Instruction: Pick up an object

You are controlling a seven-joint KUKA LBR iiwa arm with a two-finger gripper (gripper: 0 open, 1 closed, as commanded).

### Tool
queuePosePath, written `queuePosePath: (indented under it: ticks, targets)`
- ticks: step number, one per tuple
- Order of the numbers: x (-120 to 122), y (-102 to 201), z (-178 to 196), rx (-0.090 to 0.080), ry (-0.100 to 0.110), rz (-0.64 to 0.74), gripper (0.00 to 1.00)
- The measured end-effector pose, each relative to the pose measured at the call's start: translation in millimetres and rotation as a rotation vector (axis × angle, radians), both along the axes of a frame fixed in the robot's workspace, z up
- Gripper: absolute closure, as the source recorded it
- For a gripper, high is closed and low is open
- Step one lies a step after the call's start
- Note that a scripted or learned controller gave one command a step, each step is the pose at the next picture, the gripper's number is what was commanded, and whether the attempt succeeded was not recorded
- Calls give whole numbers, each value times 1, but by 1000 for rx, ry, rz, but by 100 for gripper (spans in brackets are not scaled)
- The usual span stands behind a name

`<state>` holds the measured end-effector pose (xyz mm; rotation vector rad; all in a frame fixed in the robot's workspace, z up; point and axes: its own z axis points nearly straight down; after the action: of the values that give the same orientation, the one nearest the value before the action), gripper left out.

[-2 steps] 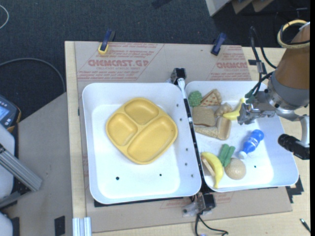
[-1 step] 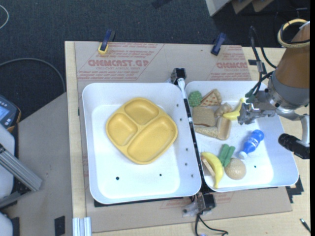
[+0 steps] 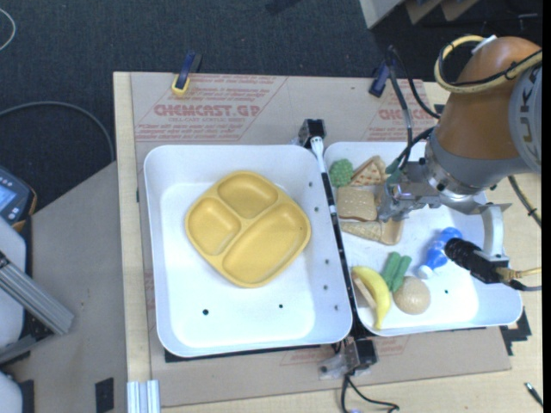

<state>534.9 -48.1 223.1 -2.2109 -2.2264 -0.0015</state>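
My gripper (image 3: 392, 209) hangs low in the right bin (image 3: 456, 317), its fingertips down among the bread slices (image 3: 357, 205) at the bin's upper left. A tan sandwich triangle (image 3: 370, 172) and a green broccoli piece (image 3: 341, 172) lie just behind it. Nearer the front lie a yellow banana (image 3: 374, 292), a green pepper-like piece (image 3: 395, 270), a beige round potato-like ball (image 3: 412, 296) and a blue and white object (image 3: 439, 249). The fingers' gap is hidden by the wrist and the bread.
The left bin (image 3: 172, 299) holds a yellow divided plate (image 3: 247, 228) in its middle. A black ridge (image 3: 331, 222) parts the two bins. The grey and orange arm (image 3: 491, 101) covers the right bin's upper right corner.
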Motion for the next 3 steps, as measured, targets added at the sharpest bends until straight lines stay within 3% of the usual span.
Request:
queuePosePath:
  ticks: [2,3]
  targets:
    - [-3,113,-11,0,2,0,100]
    - [-5,127,13,-3,-6,-4,100]
